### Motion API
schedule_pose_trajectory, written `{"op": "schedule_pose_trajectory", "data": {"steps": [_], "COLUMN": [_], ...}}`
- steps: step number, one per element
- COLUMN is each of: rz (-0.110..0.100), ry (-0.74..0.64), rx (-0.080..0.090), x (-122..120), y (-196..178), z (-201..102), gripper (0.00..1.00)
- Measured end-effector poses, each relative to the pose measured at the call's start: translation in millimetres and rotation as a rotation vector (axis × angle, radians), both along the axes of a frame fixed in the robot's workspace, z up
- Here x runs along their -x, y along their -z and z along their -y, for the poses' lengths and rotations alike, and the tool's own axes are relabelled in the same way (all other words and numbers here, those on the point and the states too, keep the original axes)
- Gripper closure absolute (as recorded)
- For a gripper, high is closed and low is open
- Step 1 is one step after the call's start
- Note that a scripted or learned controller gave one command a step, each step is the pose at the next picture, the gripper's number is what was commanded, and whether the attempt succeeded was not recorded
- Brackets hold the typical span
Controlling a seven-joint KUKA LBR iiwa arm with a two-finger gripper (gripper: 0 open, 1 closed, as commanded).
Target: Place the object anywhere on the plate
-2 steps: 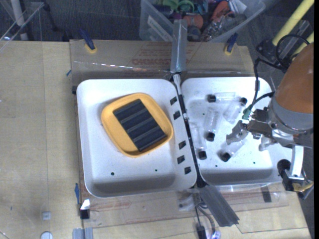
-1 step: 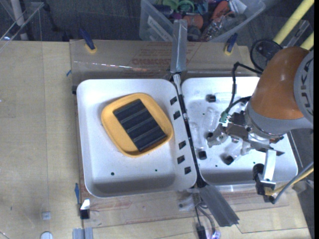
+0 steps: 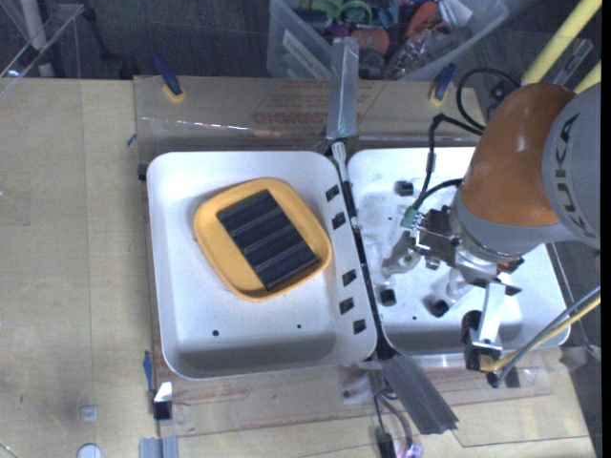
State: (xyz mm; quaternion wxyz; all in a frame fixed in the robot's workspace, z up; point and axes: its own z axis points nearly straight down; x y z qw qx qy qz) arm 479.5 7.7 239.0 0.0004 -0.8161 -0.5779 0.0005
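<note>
A yellow plate with rounded corners lies in the left bin. On it rests a black ridged rectangular object, lying flat and diagonal across the plate's middle. My gripper hangs below the orange-banded wrist over the left part of the right bin, just right of the divider and well apart from the plate. Nothing shows between its fingers. The arm's bulk hides much of the right bin's floor.
The raised divider with black clips runs between the bins. Two small dark bits lie on the right bin's floor near the gripper. A clear tub of colourful toys stands behind the bins.
</note>
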Motion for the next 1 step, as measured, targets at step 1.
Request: {"op": "schedule_pose_trajectory", "data": {"steps": [1], "rz": [0.001], "ry": [-0.129], "rx": [0.001], "x": [-32.5], "y": [18.2], "z": [68.2], "gripper": [0.0]}}
